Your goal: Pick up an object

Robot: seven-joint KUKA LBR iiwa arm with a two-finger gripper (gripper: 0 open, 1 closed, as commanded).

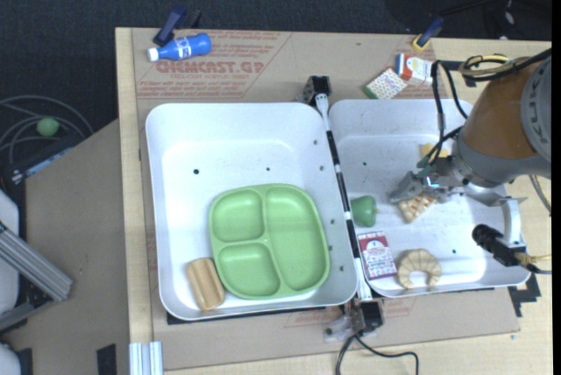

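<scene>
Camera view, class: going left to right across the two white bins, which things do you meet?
Tan bread-like block → green divided plate → small green object → red-and-white packet → croissant. The gripper and the pale piece below it overlap, so both are omitted.

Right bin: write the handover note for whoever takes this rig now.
Gripper: low in the right bin, directly over a small tan waffle-like piece; a grasp cannot be confirmed.
Right bin also holds a green apple-like item, a red card and a croissant.
Left bin: green divided plate, tan bread piece.
Done: arm is down at an object.
Left: secure it and lift.
</scene>
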